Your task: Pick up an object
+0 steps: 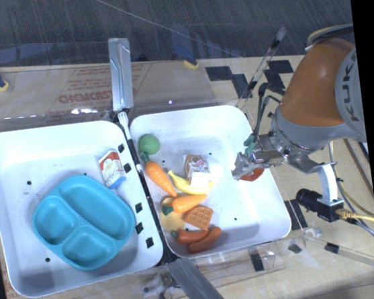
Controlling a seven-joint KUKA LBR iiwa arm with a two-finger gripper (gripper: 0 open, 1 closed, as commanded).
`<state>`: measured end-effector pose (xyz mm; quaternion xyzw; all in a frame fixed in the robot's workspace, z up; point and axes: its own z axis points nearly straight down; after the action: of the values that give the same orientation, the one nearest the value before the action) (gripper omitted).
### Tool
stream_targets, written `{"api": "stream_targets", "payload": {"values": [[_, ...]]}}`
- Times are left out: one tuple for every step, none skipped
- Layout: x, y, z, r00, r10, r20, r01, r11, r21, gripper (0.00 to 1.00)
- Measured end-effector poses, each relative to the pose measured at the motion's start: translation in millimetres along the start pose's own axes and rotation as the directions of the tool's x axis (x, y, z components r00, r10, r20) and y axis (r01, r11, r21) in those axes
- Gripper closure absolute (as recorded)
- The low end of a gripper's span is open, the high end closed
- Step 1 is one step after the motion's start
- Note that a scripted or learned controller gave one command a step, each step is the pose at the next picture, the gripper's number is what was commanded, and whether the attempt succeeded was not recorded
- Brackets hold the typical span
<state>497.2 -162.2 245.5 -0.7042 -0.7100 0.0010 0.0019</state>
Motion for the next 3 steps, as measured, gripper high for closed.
{"api": "stream_targets", "payload": {"values": [[-13,-21,94,0.958,-0.288,-0.002,0.288,0.958,0.001,0.0],[-40,30,146,0.962,-0.273,0.009,0.274,0.962,-0.016,0.0],[-39,30,136,0.961,-0.278,0.01,0.278,0.96,-0.016,1.0]]}}
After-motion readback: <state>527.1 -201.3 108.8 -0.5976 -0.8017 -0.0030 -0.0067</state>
